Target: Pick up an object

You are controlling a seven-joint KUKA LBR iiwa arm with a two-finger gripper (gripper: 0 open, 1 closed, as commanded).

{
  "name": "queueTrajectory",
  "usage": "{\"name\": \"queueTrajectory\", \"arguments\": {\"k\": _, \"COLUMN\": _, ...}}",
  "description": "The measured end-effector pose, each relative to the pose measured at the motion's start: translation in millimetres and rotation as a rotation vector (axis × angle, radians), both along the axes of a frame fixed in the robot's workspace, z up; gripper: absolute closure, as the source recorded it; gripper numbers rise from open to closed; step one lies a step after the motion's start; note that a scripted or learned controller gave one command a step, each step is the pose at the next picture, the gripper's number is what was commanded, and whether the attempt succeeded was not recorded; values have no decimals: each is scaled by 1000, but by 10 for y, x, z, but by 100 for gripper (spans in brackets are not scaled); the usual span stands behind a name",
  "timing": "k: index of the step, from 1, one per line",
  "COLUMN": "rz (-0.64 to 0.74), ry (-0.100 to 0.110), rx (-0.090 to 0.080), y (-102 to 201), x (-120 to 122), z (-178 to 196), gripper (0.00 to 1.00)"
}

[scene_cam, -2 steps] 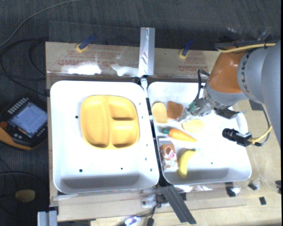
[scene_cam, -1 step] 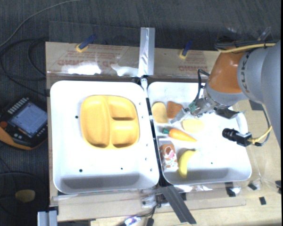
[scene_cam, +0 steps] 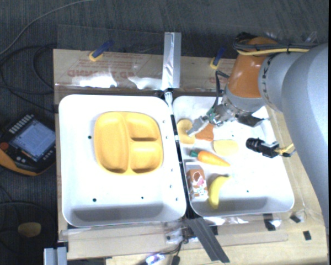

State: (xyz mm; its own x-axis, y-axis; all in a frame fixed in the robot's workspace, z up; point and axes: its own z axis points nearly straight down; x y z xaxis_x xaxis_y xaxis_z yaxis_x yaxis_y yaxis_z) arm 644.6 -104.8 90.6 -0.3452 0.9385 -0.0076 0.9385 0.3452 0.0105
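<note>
Camera view: gripper (scene_cam: pixel 201 125) low in the right bin (scene_cam: pixel 276 195), above an orange piece (scene_cam: pixel 206 133); whether its fingers grip is unclear.

Gripper (scene_cam: pixel 200 125) low in right bin (scene_cam: pixel 276 203), maybe touching orange piece (scene_cam: pixel 206 133), carrot (scene_cam: pixel 212 158) nr

From my remote seat I log two bins side by side: left bin (scene_cam: pixel 71 164) holds a divided tray (scene_cam: pixel 128 142) near its middle. Right bin (scene_cam: pixel 276 186) holds a carrot (scene_cam: pixel 209 158) centrally, a banana (scene_cam: pixel 216 189) in front of it, a small packet (scene_cam: pixel 196 182) just left of the banana, and the gripper (scene_cam: pixel 205 123) behind the carrot.
</note>
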Motion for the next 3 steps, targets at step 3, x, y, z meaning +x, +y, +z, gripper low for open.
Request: {"name": "queueTrajectory", "arguments": {"k": 3, "rz": 79, "ry": -3, "rx": -2, "y": -795, "x": -487, "z": 10, "gripper": 0}}
